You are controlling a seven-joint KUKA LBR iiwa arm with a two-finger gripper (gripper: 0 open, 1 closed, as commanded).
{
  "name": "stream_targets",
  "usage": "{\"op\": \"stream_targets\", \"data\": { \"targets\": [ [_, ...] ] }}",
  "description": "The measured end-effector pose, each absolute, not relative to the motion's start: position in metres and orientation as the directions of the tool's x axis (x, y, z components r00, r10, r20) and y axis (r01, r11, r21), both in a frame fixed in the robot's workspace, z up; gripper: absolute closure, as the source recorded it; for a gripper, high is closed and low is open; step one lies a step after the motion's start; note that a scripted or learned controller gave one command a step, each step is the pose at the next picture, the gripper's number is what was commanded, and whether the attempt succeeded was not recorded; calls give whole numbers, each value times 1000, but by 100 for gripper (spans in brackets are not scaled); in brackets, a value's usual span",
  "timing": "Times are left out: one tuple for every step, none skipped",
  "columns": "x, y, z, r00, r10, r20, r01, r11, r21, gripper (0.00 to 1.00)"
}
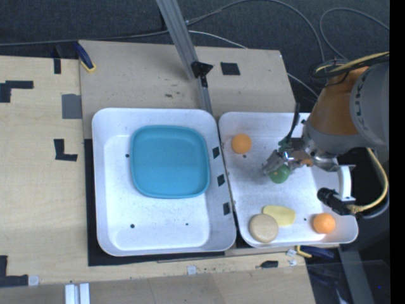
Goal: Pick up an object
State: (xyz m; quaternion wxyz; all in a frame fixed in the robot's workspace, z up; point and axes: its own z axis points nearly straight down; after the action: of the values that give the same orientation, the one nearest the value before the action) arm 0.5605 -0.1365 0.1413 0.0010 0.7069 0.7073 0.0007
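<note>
From the overhead camera, two shallow white plastic bins sit side by side; the left bin (107, 189) carries a smooth, rounded-square teal plate (169, 161); the right bin (253, 189) holds a small orange ball (241, 144), a tan round disc (263, 227) touching a pale yellow flat piece (281, 215), and another orange ball (324, 223). The pincer (276, 166) hangs over the right bin's middle; a small green round object (278, 175) sits right at its tips; whether the pincer grips it, I cannot tell.
</note>
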Motion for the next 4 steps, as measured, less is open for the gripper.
{"op": "stream_targets", "data": {
  "targets": [
    [552,-138,195,0,1000,-1,1000,0,4,100],
    [551,-135,237,-1,1000,0,1000,1,3,100],
    [563,-85,245,-5,1000,1,1000,5,0,100],
    [575,-36,252,-5,1000,1,1000,5,0,100]
  ]
}}
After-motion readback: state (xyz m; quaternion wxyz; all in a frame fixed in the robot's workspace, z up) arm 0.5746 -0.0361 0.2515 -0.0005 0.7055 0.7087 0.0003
